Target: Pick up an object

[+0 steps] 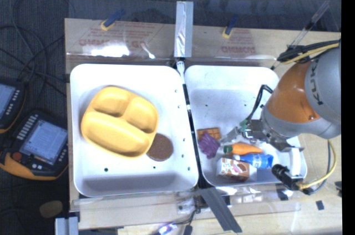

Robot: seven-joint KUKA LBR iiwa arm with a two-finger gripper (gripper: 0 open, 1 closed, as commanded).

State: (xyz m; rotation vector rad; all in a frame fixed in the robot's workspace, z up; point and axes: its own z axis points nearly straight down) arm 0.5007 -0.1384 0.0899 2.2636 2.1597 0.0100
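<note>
Orange carrot toy (247,148) lies toward the front of the right bin (227,78), directly under the gripper (244,132) of the grey-and-orange arm (299,101) that reaches in from the right. Clutter crowds it. A blue bottle (258,161) touches its near side and a brown-and-white carton (233,168) sits just in front. A purple toy (209,145) and a small brown waffle-like square (209,133) lie to its left. The carrot is short, tapered and bright orange, paler at its left end. Whether the gripper is released or clenched cannot be told from here. In the left bin (77,173) a big yellow foam loaf (119,120) rests against a brown disc (161,147). The letters "KU" show on the arm's grey casing. Red print on the cardboard (133,34) behind the bins is too faint to read.
</note>
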